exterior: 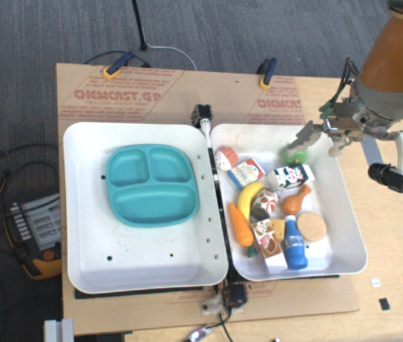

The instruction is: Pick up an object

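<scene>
- Reaching in from the right, the grey arm with its orange band (392, 48) hangs over the upper right corner of the right bin (351, 226).
- Its pincer (319, 135) sits above the bin's back edge; one finger (302, 138) slants down to the left toward a green item (295, 153) just under its tip. Whether the pincer is wide or narrow, I cannot tell, and nothing is clearly seen between the fingers.
- Toys crowd the right bin: a banana (247, 198) near the middle, a carrot (240, 226) beside it on the left, a blue bottle (294, 246) near the front, a round tan piece (312, 226) touching the bottle's right side, and a black-and-white carton (289, 177) just below the green item.
- A small red-and-white box (245, 171) lies near the bin's back left.
- In the left bin (87, 262) rests a teal divided plate (152, 184), flat and about centred.
- Both bins sit side by side on the table (101, 95), which bears red lettering.
</scene>
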`<state>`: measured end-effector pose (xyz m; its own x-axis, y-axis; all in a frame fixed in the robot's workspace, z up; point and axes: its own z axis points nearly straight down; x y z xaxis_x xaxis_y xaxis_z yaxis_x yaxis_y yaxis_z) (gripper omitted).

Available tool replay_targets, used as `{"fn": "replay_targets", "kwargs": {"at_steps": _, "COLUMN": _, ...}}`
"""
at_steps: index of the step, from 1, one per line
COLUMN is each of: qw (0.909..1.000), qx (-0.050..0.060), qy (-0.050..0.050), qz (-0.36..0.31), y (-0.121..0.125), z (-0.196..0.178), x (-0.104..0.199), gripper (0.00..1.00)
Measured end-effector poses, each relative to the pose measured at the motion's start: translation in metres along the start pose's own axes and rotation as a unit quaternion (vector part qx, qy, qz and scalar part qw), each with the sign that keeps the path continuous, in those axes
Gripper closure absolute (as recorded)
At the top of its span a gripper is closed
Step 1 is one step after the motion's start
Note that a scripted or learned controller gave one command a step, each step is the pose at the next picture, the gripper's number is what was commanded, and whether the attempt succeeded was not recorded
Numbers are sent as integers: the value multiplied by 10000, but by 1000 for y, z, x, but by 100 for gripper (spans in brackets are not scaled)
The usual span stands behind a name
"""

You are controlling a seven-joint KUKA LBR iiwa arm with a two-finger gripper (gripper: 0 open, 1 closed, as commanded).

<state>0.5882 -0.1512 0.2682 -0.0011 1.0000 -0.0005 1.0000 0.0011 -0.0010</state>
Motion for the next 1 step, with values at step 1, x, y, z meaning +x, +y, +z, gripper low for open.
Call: {"fn": "replay_targets", "kwargs": {"at_steps": 1, "qw": 9971, "qx": -7, "qy": 0, "qz": -760, "y": -38, "z": 174, "x": 33, "gripper": 0}}
